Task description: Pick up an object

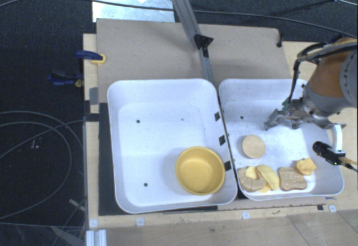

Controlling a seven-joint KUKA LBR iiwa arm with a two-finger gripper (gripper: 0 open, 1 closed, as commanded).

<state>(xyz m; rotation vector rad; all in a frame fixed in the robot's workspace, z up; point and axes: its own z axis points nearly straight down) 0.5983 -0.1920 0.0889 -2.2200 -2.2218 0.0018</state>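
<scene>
The pick is not yet made, going by how everything lies. In the left bin (128,127) a yellow bowl (200,169) sits upright near the front right corner, untouched and well apart from the arm. Across the divider, the right bin (246,97) holds the likely candidates: a round tan disc (253,146) lies flat in the middle, and along the front wall there is a cluster of toy food, a banana-like yellow piece (267,175) leaning on a pale bread slice (250,181), then a brown toast slice (291,178) and a small yellow-orange chunk (305,166) at the right end. The gripper (285,120) hangs low over the bare floor of this bin, behind and to the right of the disc, its fingers spread wide with nothing between them. It touches no object that can be made out. So the reach into the bin appears done, while everything that counts is left: settling on one piece, most plausibly the disc as the nearest, closing on it, and lifting it clear.
</scene>
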